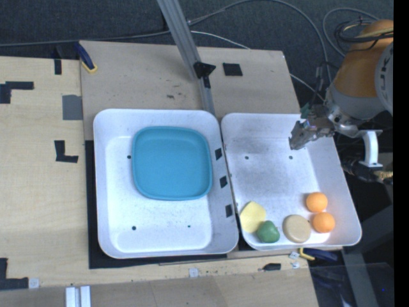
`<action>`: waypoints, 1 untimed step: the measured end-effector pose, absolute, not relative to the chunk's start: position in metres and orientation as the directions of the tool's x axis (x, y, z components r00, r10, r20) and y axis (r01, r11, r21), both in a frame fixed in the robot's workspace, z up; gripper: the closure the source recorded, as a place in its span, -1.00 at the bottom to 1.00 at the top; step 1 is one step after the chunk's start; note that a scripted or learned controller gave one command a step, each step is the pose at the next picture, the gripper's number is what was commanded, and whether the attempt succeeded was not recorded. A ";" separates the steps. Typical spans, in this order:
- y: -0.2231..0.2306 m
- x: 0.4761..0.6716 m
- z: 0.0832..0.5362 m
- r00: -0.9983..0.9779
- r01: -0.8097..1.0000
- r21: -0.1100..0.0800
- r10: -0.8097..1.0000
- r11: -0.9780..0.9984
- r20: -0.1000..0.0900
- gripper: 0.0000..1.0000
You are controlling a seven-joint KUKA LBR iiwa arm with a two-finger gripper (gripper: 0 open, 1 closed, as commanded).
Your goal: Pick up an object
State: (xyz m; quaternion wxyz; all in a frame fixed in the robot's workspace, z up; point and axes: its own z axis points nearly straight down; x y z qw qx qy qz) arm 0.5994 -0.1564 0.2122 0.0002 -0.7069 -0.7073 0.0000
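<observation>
Several small objects lie along the near edge of the right bin (275,171): a yellow piece (252,215), a green piece (268,232), a beige round piece (296,228) and two orange balls (316,201) (323,222). My gripper (300,137) hangs over the far right part of that bin, well away from the objects, with nothing visible between its fingers. Its tip is small and dark.
A blue square plate (171,162) lies in the left bin (115,229). A grey metal pole (185,37) rises from the bench behind the bins. Cables run across the dark floor at the back right.
</observation>
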 end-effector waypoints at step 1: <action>-0.109 0.595 0.222 -0.004 1.000 0.001 1.000 0.004 0.001 1.00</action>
